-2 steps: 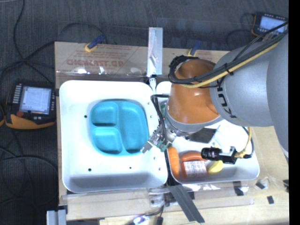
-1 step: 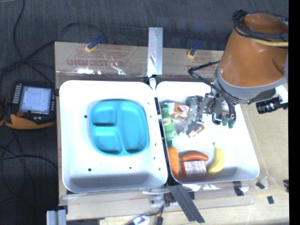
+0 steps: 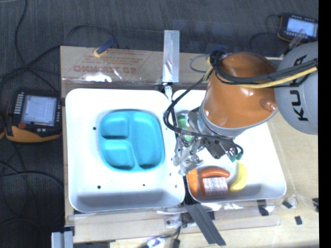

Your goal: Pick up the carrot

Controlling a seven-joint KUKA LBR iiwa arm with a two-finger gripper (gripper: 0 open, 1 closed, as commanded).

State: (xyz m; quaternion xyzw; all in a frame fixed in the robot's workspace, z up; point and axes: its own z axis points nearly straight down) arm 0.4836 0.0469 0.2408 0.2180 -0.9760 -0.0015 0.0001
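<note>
Looking down from the camera view, the claw [image 3: 187, 158] hangs low in the right bin [image 3: 276, 182], just above the left end of the carrot [image 3: 194, 179], and I cannot tell its state. The carrot lies touching a red-labelled can [image 3: 213, 182], with a banana [image 3: 238, 176] just beside. The claw may close on the can instead, or push the carrot against the bin wall.

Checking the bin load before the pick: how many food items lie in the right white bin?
3 visible: an orange carrot, a red-and-white packet beside it, and a yellow banana further right. The grey arm may hide more.
</note>
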